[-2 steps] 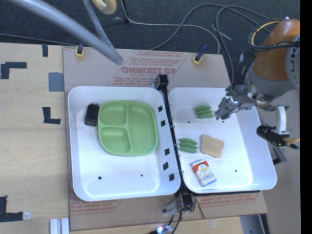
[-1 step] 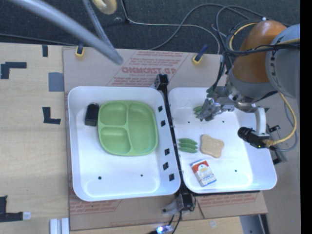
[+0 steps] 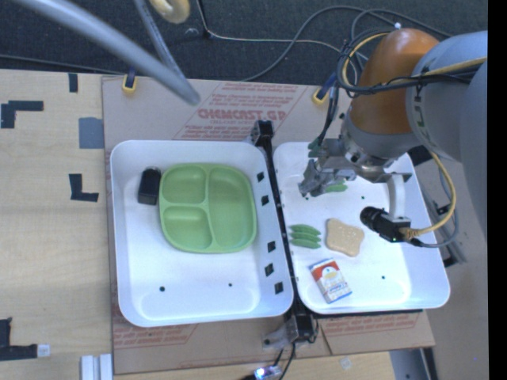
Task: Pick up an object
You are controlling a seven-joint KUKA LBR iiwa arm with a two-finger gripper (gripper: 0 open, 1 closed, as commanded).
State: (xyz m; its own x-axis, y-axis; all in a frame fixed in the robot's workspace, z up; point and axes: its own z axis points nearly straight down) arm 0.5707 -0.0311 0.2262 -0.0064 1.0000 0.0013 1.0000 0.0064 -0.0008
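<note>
Two white bins on cardboard; gripper at right bin's eleven o'clock, finger state unclear, apparently seeking the green piece.

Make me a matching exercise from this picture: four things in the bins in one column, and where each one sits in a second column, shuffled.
Things:
1. green plate
2. black block
3. slice of bread
4. small carton

Places:
A. right bin, nearest the front edge
B. left bin, middle
C. right bin, beside the pea pod
D. left bin, against the plate's left rim

Pairs: 1-B, 2-D, 3-C, 4-A
</note>
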